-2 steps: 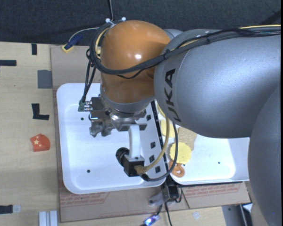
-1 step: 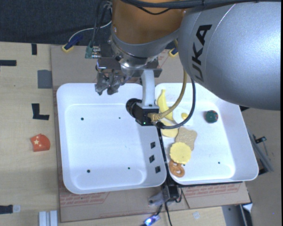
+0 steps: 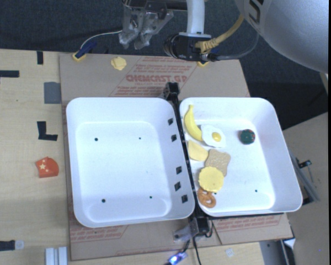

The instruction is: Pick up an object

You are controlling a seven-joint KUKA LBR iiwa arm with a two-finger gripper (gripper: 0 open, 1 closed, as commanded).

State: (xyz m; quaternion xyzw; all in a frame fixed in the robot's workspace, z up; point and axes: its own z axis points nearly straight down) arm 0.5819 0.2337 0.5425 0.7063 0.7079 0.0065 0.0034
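We see the two-finger metal gripper (image 3: 137,33) at 12 o'clock above the bench, past both bins, gripping nothing; we cannot tell its opening. Right white plastic bin (image 3: 276,148) has 6 items along its 9 o'clock wall: curved yellow banana (image 3: 191,123), fried egg (image 3: 213,136), tan cracker (image 3: 218,160), round yellow disc (image 3: 211,178), brown pretzel (image 3: 206,199); dark green ball (image 3: 247,136) sits apart at 2 o'clock.

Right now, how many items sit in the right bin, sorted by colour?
Yellow: 3, curved yellow toy banana, pale yellow wedge, round yellow disc
White with yellow centre: 1, toy fried egg
Tan: 1, tan toast-like square
Orange-brown: 1, orange-brown pretzel
Dark green: 1, dark green ball
Total: 7
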